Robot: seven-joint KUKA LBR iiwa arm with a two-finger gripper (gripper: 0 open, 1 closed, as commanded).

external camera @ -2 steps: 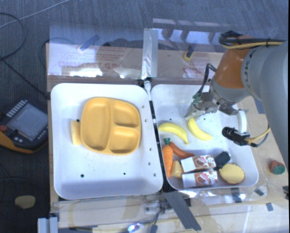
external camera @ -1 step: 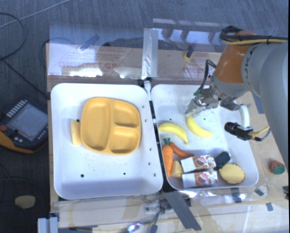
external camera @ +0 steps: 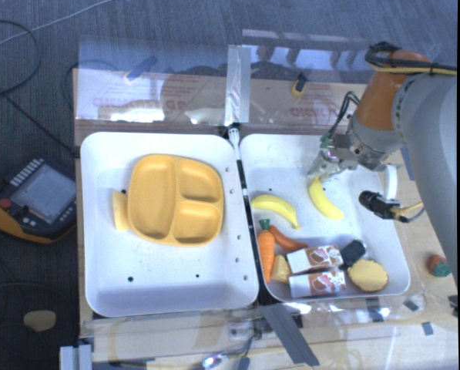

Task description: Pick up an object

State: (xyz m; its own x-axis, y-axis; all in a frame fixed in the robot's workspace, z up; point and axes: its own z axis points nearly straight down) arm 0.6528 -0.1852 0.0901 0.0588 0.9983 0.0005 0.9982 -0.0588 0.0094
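The right bin [external camera: 384, 245] holds several toy foods. One yellow banana [external camera: 324, 199] lies near its middle right, and a second banana [external camera: 274, 206] lies by the divider. Along the front edge sit a carrot [external camera: 266, 247], two brown-and-white packets [external camera: 316, 259], a small black object [external camera: 353, 250] and a yellow lemon-like lump [external camera: 367, 276]. My gripper [external camera: 322, 168] hangs over the back of the right bin, just above the upper tip of the first banana. Nothing is visibly held.
In the left bin [external camera: 99, 268] a yellow divided plate [external camera: 176, 199] rests on a pale yellow piece [external camera: 119, 210]. A clear wall [external camera: 237, 91] stands behind both bins. A control pendant [external camera: 37, 199] lies on the floor at left. A small red object [external camera: 438, 265] sits outside at right.
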